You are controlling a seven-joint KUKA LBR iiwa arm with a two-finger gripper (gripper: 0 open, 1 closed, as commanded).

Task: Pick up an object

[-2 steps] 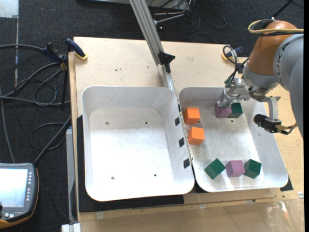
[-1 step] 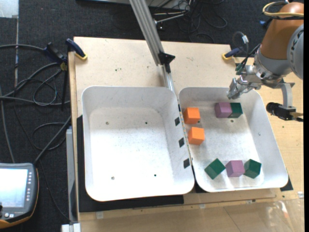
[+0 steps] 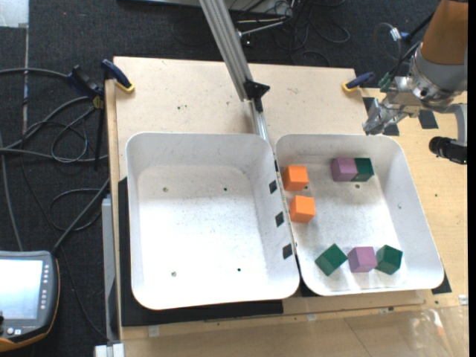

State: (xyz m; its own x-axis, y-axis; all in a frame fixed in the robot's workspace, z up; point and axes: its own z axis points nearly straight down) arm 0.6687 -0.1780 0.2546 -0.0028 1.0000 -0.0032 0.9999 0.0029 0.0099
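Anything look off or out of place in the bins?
Nothing stands out. All seven blocks sit inside the right bin: two orange blocks by the divider, a purple-green pair at the far side, three along the near side. None spilled or damaged. The gripper hangs over the bin's far right corner.

Arm (image 3: 446, 43): one unit, entering from the right. Upper casing orange-tan, rounded. Below it a grey cylindrical wrist section. Metallic silver end fitting with dark fasteners at the tip (image 3: 383, 114). Thin cable looped alongside the wrist. Fine detail of the tip is blurred.
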